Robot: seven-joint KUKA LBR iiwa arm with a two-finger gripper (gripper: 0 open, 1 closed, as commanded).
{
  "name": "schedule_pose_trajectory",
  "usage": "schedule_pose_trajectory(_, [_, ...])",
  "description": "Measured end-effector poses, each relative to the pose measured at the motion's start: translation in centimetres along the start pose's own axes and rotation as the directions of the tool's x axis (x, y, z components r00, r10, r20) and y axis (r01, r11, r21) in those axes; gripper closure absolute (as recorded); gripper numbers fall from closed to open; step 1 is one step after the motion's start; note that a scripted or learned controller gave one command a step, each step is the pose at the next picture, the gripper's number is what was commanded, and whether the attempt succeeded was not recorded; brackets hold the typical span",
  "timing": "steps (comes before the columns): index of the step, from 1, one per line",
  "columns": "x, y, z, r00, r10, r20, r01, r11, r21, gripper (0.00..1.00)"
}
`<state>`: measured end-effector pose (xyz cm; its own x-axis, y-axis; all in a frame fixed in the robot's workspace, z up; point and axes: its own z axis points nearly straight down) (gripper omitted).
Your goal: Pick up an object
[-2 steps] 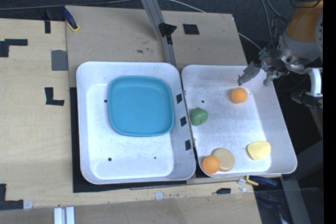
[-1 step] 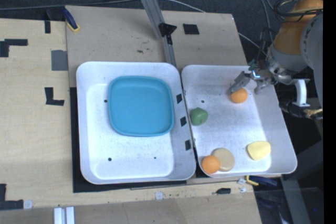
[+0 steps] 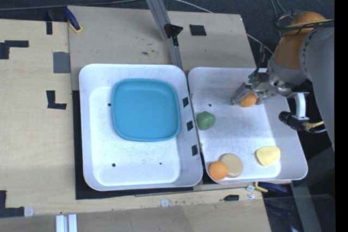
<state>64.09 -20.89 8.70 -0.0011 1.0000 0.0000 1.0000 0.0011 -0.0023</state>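
My gripper (image 3: pixel 249 96) reaches in from the right over the upper part of the right bin (image 3: pixel 217 81). A small orange object (image 3: pixel 249 100) sits between its two grey fingers, which are closed on it just above the bin floor. Lower in the same bin lie a green ball (image 3: pixel 205 120), an orange ball (image 3: pixel 218 170), a beige round piece (image 3: pixel 232 164) touching that ball, and a yellow piece (image 3: pixel 267 155).
The left bin (image 3: pixel 95 133) holds a blue square plate (image 3: pixel 145 109). A grey metal pole (image 3: pixel 157 2) slants down to the bins' shared top edge. Cables run behind the right bin. The arm's body (image 3: pixel 315 62) stands off the right bin's right edge.
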Motion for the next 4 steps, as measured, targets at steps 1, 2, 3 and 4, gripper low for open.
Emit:
schedule_pose_trajectory(1, [0.0, 0.1, -1.2, 1.000, 0.000, 0.001, 0.000, 1.000, -0.002, 1.00])
schedule_pose_trajectory(2, [1.0, 0.3, -6.1, 1.000, 0.000, 0.001, 0.000, 1.000, -0.006, 1.00])
schedule_pose_trajectory(3, [1.5, 1.3, -11.6, 1.000, 0.000, 0.001, 0.000, 1.000, -0.007, 1.00])
schedule_pose_trajectory(4, [1.5, 0.9, -17.8, 1.000, 0.001, 0.001, -0.001, 1.000, -0.007, 1.00])
